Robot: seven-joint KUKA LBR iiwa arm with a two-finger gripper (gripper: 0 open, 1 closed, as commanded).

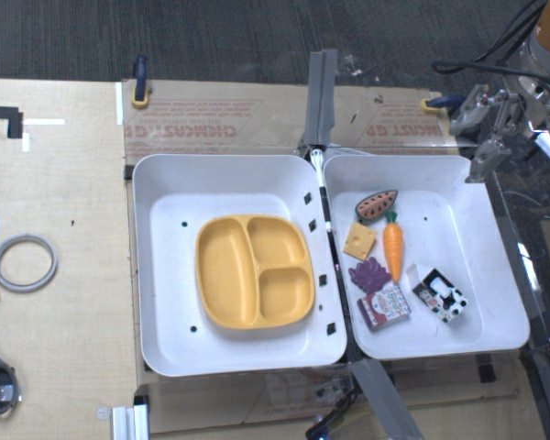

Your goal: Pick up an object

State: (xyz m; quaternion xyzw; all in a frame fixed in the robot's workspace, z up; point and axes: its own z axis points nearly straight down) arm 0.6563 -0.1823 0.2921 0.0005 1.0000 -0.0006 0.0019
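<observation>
Toys lie clustered in the right bin (495,273), all well below and to the left of the hand (495,140), which hangs over that bin's far right corner, apart from everything. Whether the hand is released or clenched cannot be told; it is too cluttered and small to read.

The carrot (393,249) looks the likeliest pick: a light, stiff plastic piece, probably smooth and a little slippery, lying lengthwise with its green top toward the hand. A grip across its thick orange middle would suit it best. It has open floor on the side nearer the hand, while the cheese wedge (358,241) sits just beside it on the far side. The watermelon slice (376,204) lies nearest the hand of the group. The purple grapes (369,274), the small box (384,307) and the black-and-white cow (440,295) lie farthest below. The yellow divided plate (254,271) rests in the left bin (165,246), well beyond.
</observation>
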